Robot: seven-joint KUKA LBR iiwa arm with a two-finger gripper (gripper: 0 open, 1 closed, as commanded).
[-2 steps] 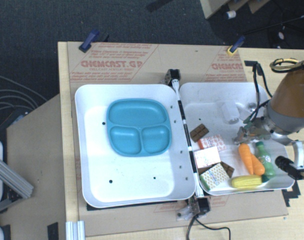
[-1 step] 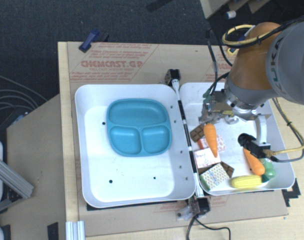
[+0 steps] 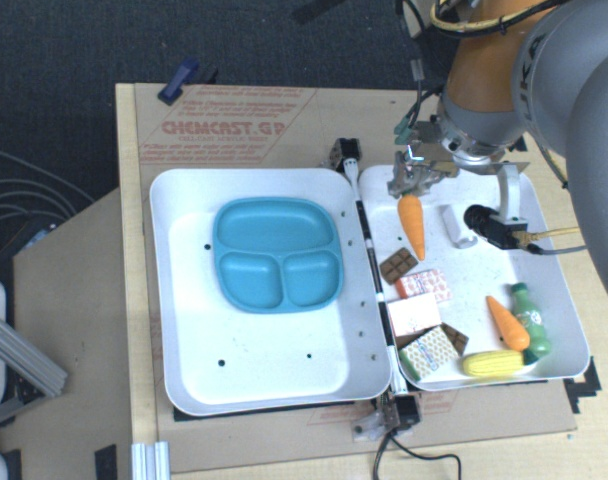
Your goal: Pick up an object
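1. Carrot (image 3: pixel 413 224) lies in the right bin (image 3: pixel 564 293), in its far left part, close to the wall that the two bins share.
2. Around it we note a small white cylinder (image 3: pixel 454 223) just to its right and a brown ridged block (image 3: pixel 396 264) at its narrow tip, close enough that we cannot tell if they touch.
3. Nearer the front sit a red-and-white patterned box (image 3: pixel 425 285), a plain white box (image 3: pixel 414 315), a checked box (image 3: pixel 429 350) and a small brown piece (image 3: pixel 455 340), packed closely together.
4. Along the front right we see a yellow corn cob (image 3: pixel 494 365), a smaller carrot (image 3: pixel 506 322) and a green bottle (image 3: pixel 531 320), well apart from the first carrot.
5. Nothing lies on top of the carrot.
6. The left bin (image 3: pixel 184 318) holds a blue divided plate (image 3: pixel 279 253).
7. The carrot's long axis runs from the far side of the bin toward the near side, leaning slightly; its thick end is at the far side, and its tip points to the near edge.
8. The arm (image 3: pixel 554 58) reaches in from the right, its orange band (image 3: pixel 494 43) above the wrist, which points down into the bin.
9. The gripper (image 3: pixel 414 175) sits directly at the carrot's thick end; we cannot tell whether it is spread, closed, or gripping the carrot.
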